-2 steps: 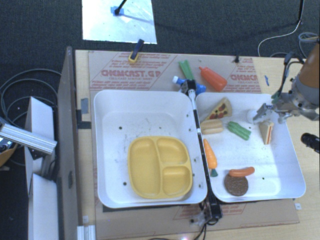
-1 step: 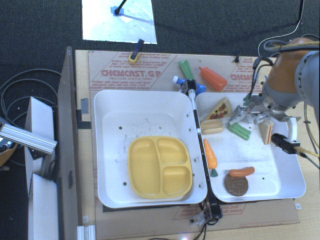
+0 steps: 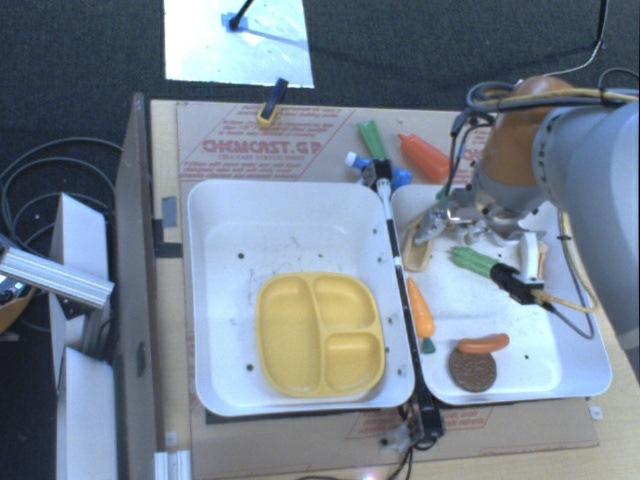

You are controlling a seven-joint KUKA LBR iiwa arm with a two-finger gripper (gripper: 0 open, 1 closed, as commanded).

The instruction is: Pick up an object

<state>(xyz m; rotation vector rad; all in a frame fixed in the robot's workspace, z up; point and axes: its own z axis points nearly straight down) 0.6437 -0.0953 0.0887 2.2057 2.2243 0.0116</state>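
You have a brown cardboard sheet (image 3: 262, 144) with red lettering spread under both bins, and beyond its far edge a pale square sheet (image 3: 200, 38) lies on the dark floor. The grey arm (image 3: 590, 158) enters from the right and hangs over the far part of the right bin (image 3: 572, 360). The left bin (image 3: 290, 196) holds one item, a yellow divided plate (image 3: 320, 333), which lies flat toward the near side, close to the wall it shares with its neighbour. The gripper (image 3: 437, 226) sits low in the far left corner of the right bin. You cannot tell from this angle whether it is released or clenched, and nothing is seen grasped in it. Just below it a beige flat piece (image 3: 417, 255) leans against the dividing wall; whether the gripper touches it cannot be judged. The remaining pickable objects are all in the right bin. A green bean-like toy (image 3: 474, 260) lies near the middle, just beside the gripper. An orange toy carrot (image 3: 421, 310) lies along the dividing wall with its green tip toward the near side. A brown round disc (image 3: 472, 370) rests near the front wall, with a red-orange toy sausage (image 3: 482, 344) just behind it, touching or nearly so. Outside the bins, on the cardboard at the far side, you have a green piece (image 3: 372, 140), an orange-red piece (image 3: 425, 158) and a small blue-and-white item (image 3: 400, 178), and further left a small yellow-and-dark clip-like object (image 3: 270, 106).
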